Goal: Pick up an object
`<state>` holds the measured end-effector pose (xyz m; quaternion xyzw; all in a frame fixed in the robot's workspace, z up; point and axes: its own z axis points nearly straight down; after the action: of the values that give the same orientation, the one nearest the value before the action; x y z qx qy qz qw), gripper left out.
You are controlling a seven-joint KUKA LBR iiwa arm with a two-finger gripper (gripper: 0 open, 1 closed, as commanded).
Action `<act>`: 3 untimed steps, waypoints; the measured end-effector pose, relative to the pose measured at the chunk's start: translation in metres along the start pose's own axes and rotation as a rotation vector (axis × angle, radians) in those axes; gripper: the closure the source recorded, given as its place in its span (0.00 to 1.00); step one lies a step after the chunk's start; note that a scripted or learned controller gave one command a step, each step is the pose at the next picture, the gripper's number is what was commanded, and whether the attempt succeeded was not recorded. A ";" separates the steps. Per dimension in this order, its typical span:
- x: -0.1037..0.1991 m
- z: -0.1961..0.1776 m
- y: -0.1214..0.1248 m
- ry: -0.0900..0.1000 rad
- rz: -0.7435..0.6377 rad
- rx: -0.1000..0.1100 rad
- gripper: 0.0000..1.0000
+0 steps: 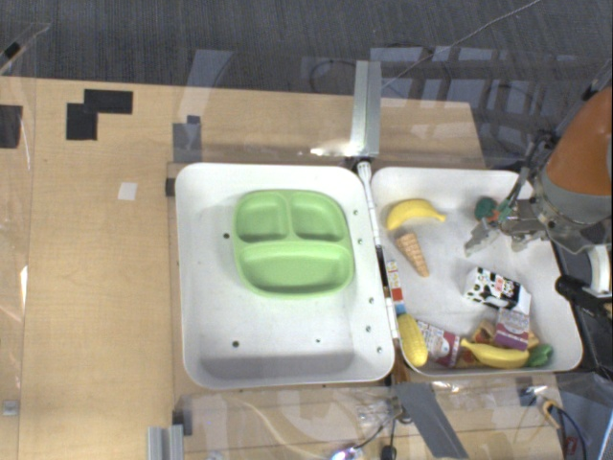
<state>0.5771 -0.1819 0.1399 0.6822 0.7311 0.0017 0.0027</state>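
Observation:
My gripper point(496, 238) hangs over the upper right part of the right bin point(450, 281), its two fingers spread apart with nothing between them. A small teal object point(487, 206) lies just beside the left finger. A black-and-white carton point(496, 288) lies just below the gripper. Further left are a yellow banana point(414, 213) and a tan cone point(414, 253). Along the bin's front edge lie a second banana point(498, 355), a purple box point(512, 326), a dark red packet point(442, 345), a yellow piece point(411, 338) and a green piece point(541, 355).
The left bin point(211, 333) holds a green divided plate point(292, 241). A metal divider point(378, 257) runs between the two bins. The arm's orange band point(584, 156) and grey wrist cover the right bin's far right corner.

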 end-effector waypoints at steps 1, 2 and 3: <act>-0.013 0.042 -0.057 -0.002 0.069 -0.009 0.00; -0.013 0.034 -0.057 -0.001 0.069 -0.007 1.00; -0.013 0.034 -0.058 -0.001 0.069 -0.007 0.00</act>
<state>0.5208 -0.1987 0.1053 0.7069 0.7072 0.0039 0.0053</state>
